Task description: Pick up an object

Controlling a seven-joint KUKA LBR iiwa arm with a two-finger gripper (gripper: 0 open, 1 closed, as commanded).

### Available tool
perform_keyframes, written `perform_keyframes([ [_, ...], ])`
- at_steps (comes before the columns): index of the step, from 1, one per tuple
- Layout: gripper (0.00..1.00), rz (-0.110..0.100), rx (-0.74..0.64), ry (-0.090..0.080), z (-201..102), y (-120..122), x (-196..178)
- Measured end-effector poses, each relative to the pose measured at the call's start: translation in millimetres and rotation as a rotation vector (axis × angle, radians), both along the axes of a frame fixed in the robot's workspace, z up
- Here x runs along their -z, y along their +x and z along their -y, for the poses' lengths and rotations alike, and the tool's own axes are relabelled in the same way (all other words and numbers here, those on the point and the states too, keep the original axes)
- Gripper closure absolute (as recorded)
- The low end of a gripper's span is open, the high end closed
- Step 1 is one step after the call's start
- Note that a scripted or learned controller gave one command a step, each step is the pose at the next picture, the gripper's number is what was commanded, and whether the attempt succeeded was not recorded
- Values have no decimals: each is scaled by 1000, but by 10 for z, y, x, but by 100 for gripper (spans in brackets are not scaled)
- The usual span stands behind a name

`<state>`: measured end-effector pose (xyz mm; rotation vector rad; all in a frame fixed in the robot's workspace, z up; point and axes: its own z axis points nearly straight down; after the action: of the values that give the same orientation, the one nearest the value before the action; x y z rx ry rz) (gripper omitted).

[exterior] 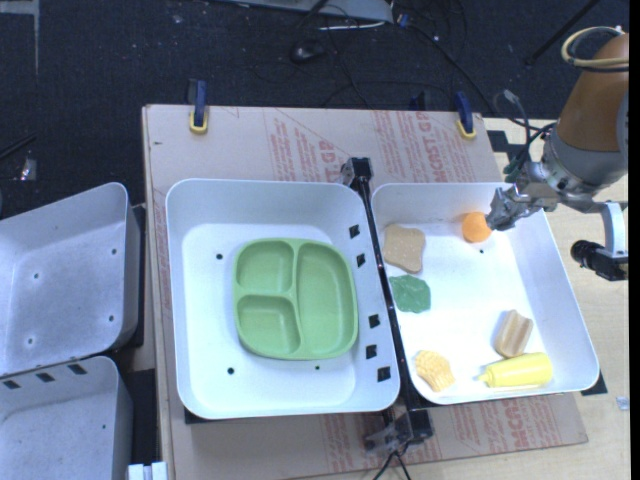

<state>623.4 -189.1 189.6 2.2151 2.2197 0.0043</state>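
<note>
Claw (500, 215) sits just beside orange ball (476, 228) in right bin (560, 278); its opening can't be told. Risk: the round ball rolls away if nudged.

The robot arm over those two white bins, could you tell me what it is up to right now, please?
The grey arm's gripper is down at the far edge of the right bin, right beside a small orange ball. Nothing looks lifted yet. A slice of bread, a green piece and a yellow bottle lie untouched; the left bin holds a green divided plate.

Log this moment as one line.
gripper beside orange ball | right bin | grasp unconfirmed | green tray left bin
</note>
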Motion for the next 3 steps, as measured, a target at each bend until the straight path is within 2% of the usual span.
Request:
perform_keyframes([
  [1, 100, -2, -1, 1, 0, 9, -338],
  [3, 100, -7, -6, 4, -1124, 47, -452],
])
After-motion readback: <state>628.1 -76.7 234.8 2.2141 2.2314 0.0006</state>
